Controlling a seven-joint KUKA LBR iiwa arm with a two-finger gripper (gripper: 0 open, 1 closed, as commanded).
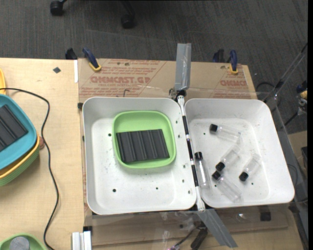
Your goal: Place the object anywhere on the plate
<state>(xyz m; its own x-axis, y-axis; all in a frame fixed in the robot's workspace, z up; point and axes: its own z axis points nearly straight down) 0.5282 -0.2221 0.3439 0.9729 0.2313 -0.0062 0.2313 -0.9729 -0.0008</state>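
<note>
End effector: grip state cannot be told.
Plate (142, 117): green, in left bin (98, 185), holding dark ribbed pad (144, 145).
Vials (230, 158): black-capped, scattered in right bin (266, 128).

The clear vials (230, 158) in the right bin (274, 146) are hard to count, their glass nearly lost against the white; only their black caps read plainly. At the left edge a stack of blue and green plates (17, 141) is cut off. A chair base (93, 10) is cropped at the top.
</note>
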